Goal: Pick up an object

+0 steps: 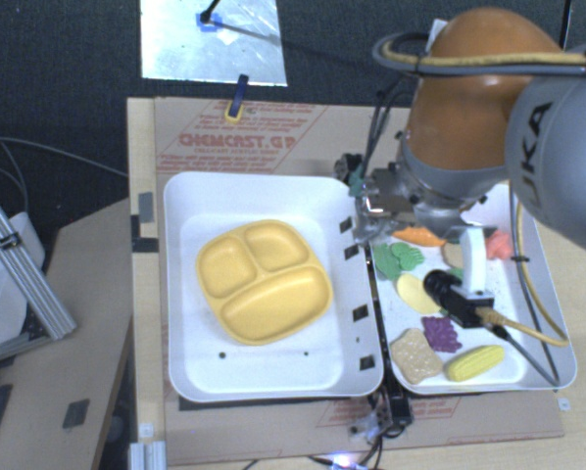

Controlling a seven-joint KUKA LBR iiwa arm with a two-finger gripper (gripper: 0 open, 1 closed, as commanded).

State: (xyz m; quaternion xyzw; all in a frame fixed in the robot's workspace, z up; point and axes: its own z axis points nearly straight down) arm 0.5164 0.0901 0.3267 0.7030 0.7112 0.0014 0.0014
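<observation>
The right bin [560,358] holds several toy foods. An orange carrot [417,234], a green leafy piece [399,257] and a pale yellow oval [416,293] lie near its left wall. Purple grapes [441,334], a tan cracker [415,353] and a yellow corn cob [473,362] lie toward the front. A pink piece [499,245] and a tan round piece [453,255] sit further right. My gripper [389,221] hangs under the grey and orange arm at the bin's back left, just above the carrot and the green piece. The arm hides much of the bin's back part.
The left bin [178,262] holds a yellow divided plate [264,280]. A raised divider [364,282] with black clips runs between the two bins. Beyond the bins, on the brown board, lies a small blue and yellow tool [237,98].
</observation>
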